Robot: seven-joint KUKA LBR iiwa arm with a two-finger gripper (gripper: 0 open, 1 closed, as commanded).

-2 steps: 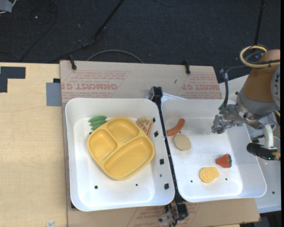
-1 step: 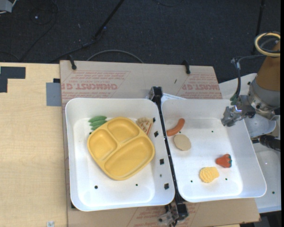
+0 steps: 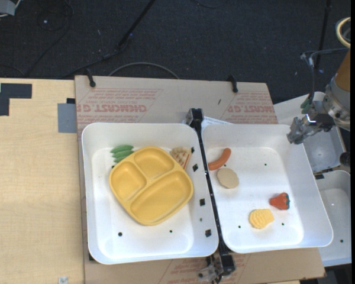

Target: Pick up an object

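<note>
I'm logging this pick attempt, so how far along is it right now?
Nothing looks done yet. The gripper sits at the right bin's upper right edge with nothing visible between its fingers. The sausage, beige round piece, strawberry and yellow ridged piece all lie on that bin's floor. Left: move over one, descend, close and lift.

Plate in left bin — sausage right bin.

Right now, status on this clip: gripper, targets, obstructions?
Gripper off the right bin's far right corner, nothing seen held. Sausage, strawberry untouched in it. Nothing in the way.
</note>
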